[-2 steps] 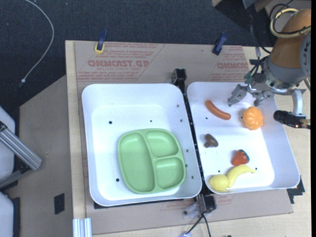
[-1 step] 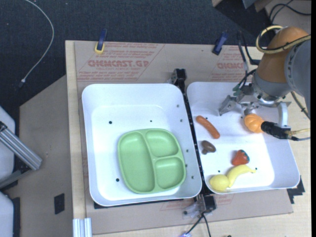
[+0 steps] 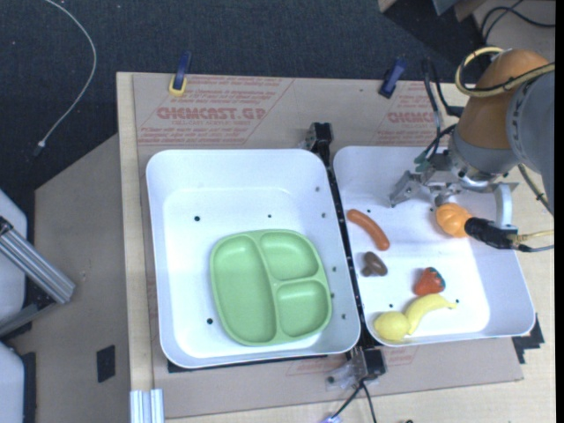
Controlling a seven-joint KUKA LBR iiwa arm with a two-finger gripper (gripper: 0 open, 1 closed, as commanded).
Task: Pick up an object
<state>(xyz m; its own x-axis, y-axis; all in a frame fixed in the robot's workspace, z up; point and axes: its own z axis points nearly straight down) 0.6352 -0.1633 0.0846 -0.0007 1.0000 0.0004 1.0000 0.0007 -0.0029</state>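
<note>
White plastic forms the two shallow bins that are set side by side on the surface [image 3: 220,104], which is covered by a brown cardboard sheet printed with red lettering and clipped at its far edge by a yellow clamp [image 3: 180,78] and a blue clamp [image 3: 392,78]. In the camera view, the left bin [image 3: 167,236] is seen to hold a pale green divided plate [image 3: 269,285] with three compartments, lying flat near the bin's front. The right bin [image 3: 502,311] is seen to hold several toy foods: a reddish sausage [image 3: 367,227] lies slantwise near the divider between the bins, a small brown lump [image 3: 374,265] is found just in front of it, a red strawberry-like piece [image 3: 430,281] sits toward the middle, a yellow banana [image 3: 426,307] is placed at the front, touching a yellow lemon [image 3: 392,326], and an orange fruit [image 3: 452,218] rests at the far right part of the bin. The grey arm with its orange band is brought in from the right, and the tool [image 3: 423,183] is held low over the rear of the right bin, just beside the orange fruit. Its metal fingers are seen spread apart, with nothing between them.
</note>
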